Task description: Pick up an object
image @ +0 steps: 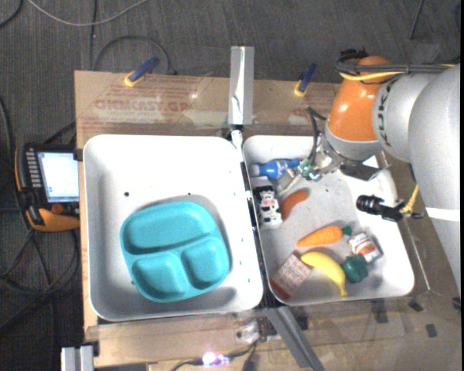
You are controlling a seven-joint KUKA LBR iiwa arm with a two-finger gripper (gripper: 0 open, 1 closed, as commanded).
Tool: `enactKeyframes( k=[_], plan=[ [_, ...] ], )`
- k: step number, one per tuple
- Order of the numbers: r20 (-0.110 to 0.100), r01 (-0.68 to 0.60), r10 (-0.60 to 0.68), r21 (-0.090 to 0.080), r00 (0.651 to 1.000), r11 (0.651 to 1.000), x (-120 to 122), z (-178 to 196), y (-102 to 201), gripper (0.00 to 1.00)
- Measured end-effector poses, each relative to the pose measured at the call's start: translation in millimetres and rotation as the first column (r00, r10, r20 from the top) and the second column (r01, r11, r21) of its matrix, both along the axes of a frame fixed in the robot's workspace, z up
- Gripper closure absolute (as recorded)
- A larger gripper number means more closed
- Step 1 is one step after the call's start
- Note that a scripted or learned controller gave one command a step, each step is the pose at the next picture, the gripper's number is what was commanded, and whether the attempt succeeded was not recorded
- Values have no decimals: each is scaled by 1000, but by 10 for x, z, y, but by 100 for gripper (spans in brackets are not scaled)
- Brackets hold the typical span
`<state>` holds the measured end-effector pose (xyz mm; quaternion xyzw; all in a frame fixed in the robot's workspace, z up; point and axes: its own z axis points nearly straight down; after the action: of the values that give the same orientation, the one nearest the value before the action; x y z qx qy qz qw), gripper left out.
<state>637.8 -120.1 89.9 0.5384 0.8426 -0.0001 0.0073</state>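
Gripper (312, 165) low over the far part of the right bin (406, 280), hanging from the grey arm (437, 130) with its orange band; too small and blurred to tell how far open, or whether anything held. Nearest the front wall, a flat brown-and-white packet (291, 273) at the left, touching a yellow banana (326, 270) curved toward the right, with a dark green piece (355, 270) just beside its right end. Just beyond, an orange carrot (321, 236) lying aslant, and right of it a small white can with a red label (363, 246). Farther still, a red sausage-shaped piece (295, 202) toward the left wall, just near-left of the gripper, beside a small white-and-black item (268, 207). Farthest, a blue bottle (276, 168) on its side, just left of the gripper. Over in the left bin (100, 207), a teal three-part tray (176, 252).
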Motion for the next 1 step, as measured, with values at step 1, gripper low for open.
enactKeyframes(
  k=[1],
  plan=[
    [-1,-8,8,4,1000,1000,-726,4,-395,0]
  ],
)
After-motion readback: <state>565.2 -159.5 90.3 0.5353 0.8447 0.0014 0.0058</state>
